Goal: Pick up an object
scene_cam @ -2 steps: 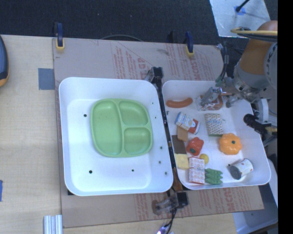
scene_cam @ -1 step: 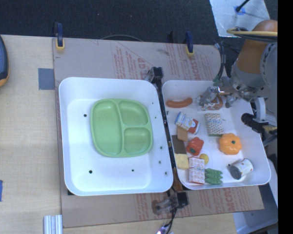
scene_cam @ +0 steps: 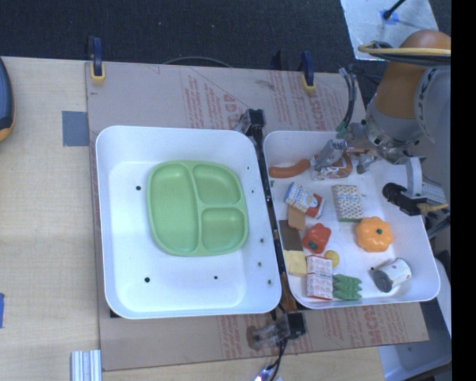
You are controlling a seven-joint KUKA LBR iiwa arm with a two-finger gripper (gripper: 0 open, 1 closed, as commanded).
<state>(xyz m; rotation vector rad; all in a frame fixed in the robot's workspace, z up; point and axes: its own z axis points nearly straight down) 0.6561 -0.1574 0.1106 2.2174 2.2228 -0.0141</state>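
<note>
Glossy plastic bins (scene_cam: pixel 111 236), matt green tray (scene_cam: pixel 197 208)

From my feed the light is bright and even, falling from above. The left white bin (scene_cam: pixel 119 236) is close to washed out along its rim, and the green tray (scene_cam: pixel 197 208) in it carries a soft sheen. Shadows are faint and short, pooling in the gap between the bins. The floor beyond the tabletop (scene_cam: pixel 40 213) stays dark. Small items look soft and slightly blurred.

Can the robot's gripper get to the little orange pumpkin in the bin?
Probably yes. The orange pumpkin sits in the right bin with nothing on top of it and open space around it. The gripper hangs over that bin's far end, near the sausage.
</note>
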